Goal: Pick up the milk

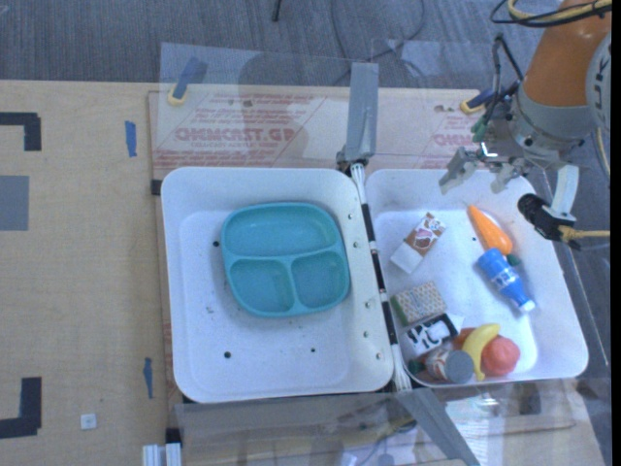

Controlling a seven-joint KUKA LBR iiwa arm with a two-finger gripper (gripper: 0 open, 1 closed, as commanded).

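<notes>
We see the milk (419, 243), a small white and brown carton, lying tilted in the upper left part of the right bin (572, 343), on bare white floor and touching nothing else. Just below it sits a speckled tan block (418, 301), and below that a black and white box (428, 332) against the bin's near left corner, beside a brown can with a grey lid (452, 365).

To the right of the milk, apart from it, we find a carrot (489, 229) lying at a slant, with a blue bottle (505, 279) just under it, its cap pointing to the lower right. Near the bin's front edge a yellow banana (478, 338) touches a red fruit (500, 356).

The gripper (490, 168) hangs over the back rim of the right bin, above and to the right of the milk and well clear of it. Its two fingers (456, 171) are spread apart with nothing between them. The arm's orange band (568, 49) shows at the top right.

In the left bin (184, 289) we see a teal plate (285, 258) with three sections, set near the middle. Both bins rest on a tan bench (78, 260) marked with black corners and blue tape.
</notes>
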